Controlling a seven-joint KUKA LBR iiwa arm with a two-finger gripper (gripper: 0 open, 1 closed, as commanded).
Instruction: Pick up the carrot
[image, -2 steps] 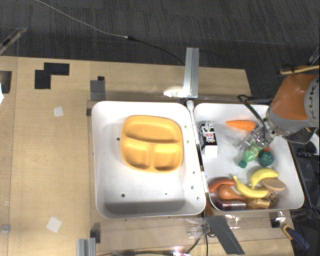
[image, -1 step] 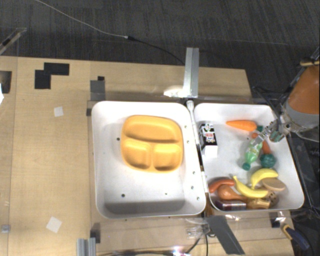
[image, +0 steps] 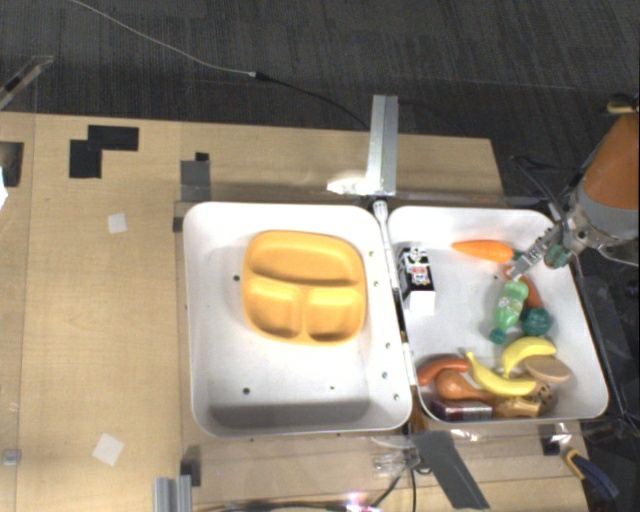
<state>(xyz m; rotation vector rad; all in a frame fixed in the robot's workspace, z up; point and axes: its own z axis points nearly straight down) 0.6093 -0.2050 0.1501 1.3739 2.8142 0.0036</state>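
Camera view: carrot (image: 483, 250) lies flat in the right bin (image: 455, 310), near its far edge, pointed end toward the arm side. Tool (image: 533, 257) sits low just beside the carrot's tip, close to the bin's right rim; can't tell if it's spread or pressed together, and nothing visible pinched in it. Arm (image: 612, 185) reaches in over the bin's far right corner, orange band showing. Green bottle (image: 508, 309) lies just below the tool, a teal piece (image: 537, 321) next to it. Bananas (image: 510, 366) and other toy food are piled along the bin's near edge. Small black-and-white box (image: 416, 269) sits against the divider side. Left bin (image: 215, 330) carries a yellow divided tray (image: 303, 285), well apart from the carrot.
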